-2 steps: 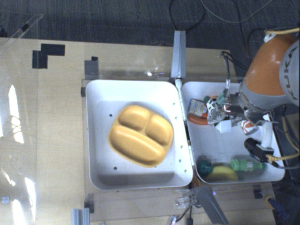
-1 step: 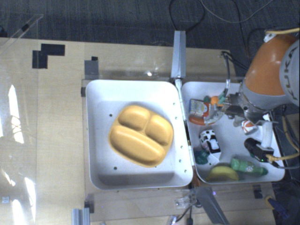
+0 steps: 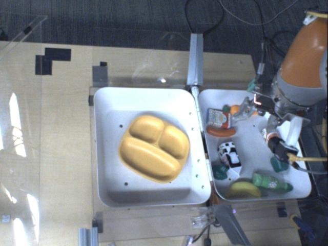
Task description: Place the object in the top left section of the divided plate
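A yellow divided plate (image 3: 154,147) lies in the left bin (image 3: 107,188); its top left section (image 3: 146,128) holds nothing. My gripper (image 3: 245,110) hangs over the back of the right bin (image 3: 302,191), under the grey and orange arm. It is close to a small carton (image 3: 218,118) and a small orange thing (image 3: 234,108). A red sausage-shaped toy (image 3: 221,132) lies just in front of the carton. Nothing can be seen held in the gripper.
The right bin also holds a black-and-white cow toy (image 3: 229,154), a teal thing (image 3: 220,171), a banana (image 3: 243,189), a green bottle (image 3: 271,182) and another teal thing (image 3: 279,164). A metal post (image 3: 195,60) stands behind the gap between the bins.
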Action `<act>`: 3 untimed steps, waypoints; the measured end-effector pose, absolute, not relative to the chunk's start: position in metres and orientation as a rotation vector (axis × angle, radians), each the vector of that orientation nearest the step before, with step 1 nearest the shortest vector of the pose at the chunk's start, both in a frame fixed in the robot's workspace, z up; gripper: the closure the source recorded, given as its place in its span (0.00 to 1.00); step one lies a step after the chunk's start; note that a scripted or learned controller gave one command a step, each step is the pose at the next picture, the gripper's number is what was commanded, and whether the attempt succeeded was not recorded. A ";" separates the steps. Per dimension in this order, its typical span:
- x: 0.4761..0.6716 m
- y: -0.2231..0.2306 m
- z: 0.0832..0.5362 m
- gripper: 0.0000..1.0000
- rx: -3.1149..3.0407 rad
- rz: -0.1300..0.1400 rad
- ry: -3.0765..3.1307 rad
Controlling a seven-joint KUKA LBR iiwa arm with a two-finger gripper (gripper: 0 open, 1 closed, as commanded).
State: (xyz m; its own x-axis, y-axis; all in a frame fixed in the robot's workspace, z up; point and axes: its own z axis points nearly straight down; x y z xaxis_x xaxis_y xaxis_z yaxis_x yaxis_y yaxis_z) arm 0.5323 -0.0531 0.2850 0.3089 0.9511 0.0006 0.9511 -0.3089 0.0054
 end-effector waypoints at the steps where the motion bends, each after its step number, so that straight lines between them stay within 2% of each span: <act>1: 0.534 -0.052 0.295 1.00 2.529 0.007 1.853; 2: 0.494 0.038 0.418 1.00 2.528 0.011 1.859; 3: 0.487 0.101 0.217 1.00 2.262 0.001 2.180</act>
State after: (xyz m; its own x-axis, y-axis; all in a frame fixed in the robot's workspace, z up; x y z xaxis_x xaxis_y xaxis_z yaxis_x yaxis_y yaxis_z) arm 0.4869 0.1009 0.2171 0.0372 0.9993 0.0007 0.9993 -0.0372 0.0005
